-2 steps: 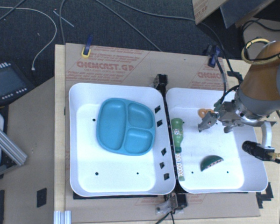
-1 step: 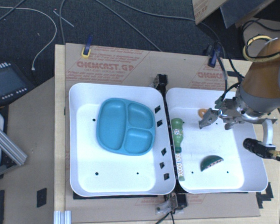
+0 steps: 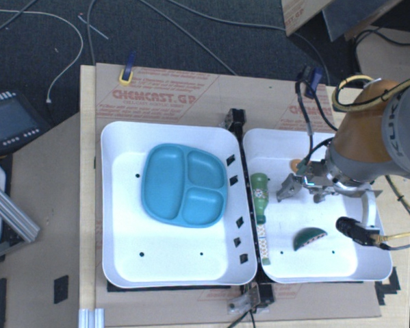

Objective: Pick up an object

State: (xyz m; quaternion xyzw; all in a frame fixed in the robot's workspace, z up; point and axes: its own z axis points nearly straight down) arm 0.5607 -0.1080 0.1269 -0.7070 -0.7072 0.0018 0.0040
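In the right bin (image 3: 343, 268), a green bottle (image 3: 259, 196) lies along the left wall, next to the divider. A small dark green half-round object (image 3: 310, 237) rests near the bin's front. My gripper (image 3: 303, 192) hangs over the middle of the right bin, to the right of the bottle and above and behind the half-round object. Its fingers (image 3: 287, 189) are spread open with nothing between them. The grey arm with its orange band (image 3: 361, 130) comes in from the right.
The left bin (image 3: 117, 210) holds a blue divided plate (image 3: 185, 185). A black divider with clips (image 3: 240, 216) runs between the bins. A black fitting with a cable (image 3: 356, 231) hangs over the right bin's right side. Cables lie beyond the bench.
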